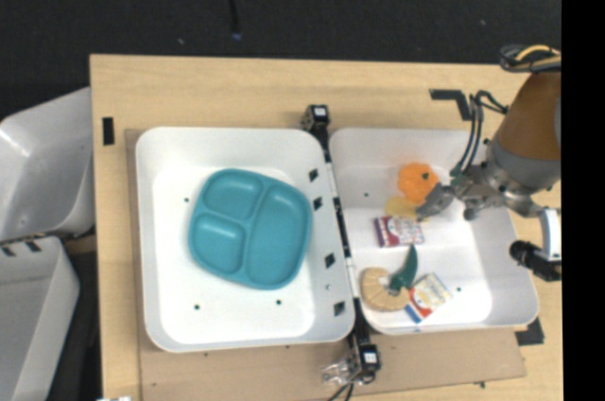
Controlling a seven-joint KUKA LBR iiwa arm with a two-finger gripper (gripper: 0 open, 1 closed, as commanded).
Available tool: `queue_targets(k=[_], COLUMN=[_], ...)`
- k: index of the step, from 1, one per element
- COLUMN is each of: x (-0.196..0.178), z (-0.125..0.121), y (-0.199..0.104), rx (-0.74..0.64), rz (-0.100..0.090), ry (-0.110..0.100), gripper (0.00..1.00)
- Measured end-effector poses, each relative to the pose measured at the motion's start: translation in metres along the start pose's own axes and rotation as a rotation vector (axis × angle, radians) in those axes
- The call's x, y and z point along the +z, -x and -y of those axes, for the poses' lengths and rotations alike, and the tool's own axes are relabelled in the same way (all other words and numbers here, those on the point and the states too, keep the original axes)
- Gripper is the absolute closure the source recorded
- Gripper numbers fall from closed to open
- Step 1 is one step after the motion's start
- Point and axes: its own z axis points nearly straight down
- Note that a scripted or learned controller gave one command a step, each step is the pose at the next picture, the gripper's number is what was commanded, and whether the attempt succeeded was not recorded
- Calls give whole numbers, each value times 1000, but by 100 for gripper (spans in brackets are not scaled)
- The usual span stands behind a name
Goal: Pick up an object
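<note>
The arm (pixel 529 120) is cut off by the frame's right edge beyond its orange band. At the gripper (pixel 437 200), just right of the orange object (pixel 414 180), finger spacing is too blurred to read. Below the orange object, print on the small packet (pixel 396 231) is illegible.

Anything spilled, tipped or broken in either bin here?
Nothing stands out. The teal divided plate lies flat in the left bin. In the right bin the orange toy, small packets and round biscuit-like piece lie loosely scattered, none visibly damaged.
</note>
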Motion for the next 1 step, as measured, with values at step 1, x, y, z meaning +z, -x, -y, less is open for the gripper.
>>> queue_targets(k=[1], x=[38], z=[-2], y=[1], rx=[2], rz=[0], ry=[5], gripper=[0])
